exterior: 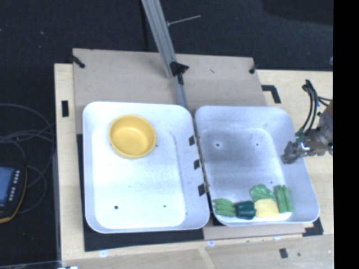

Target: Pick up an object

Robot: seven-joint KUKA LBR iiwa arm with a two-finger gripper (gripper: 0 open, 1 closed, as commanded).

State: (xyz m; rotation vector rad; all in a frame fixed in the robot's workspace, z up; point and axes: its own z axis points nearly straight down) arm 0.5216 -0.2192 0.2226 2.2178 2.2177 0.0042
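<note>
A yellow bowl (132, 136) sits upright in the far left part of the left bin (140, 217). Several small toy foods lie bunched along the near wall of the right bin (241, 122): a green pod (224, 207), a dark green block (245, 209), a yellow piece (266, 208), a leafy green piece (259, 193) and a green striped piece (283, 198). My gripper (293, 151) hangs at the right bin's right rim, above and to the right of that bunch, with nothing seen in it.
A grey metal pole (160, 32) slants from the top of the view down to the gap between the bins. Cables (310, 102) trail beside the wrist at the right. A handheld pendant (10, 189) lies off the bench at far left.
</note>
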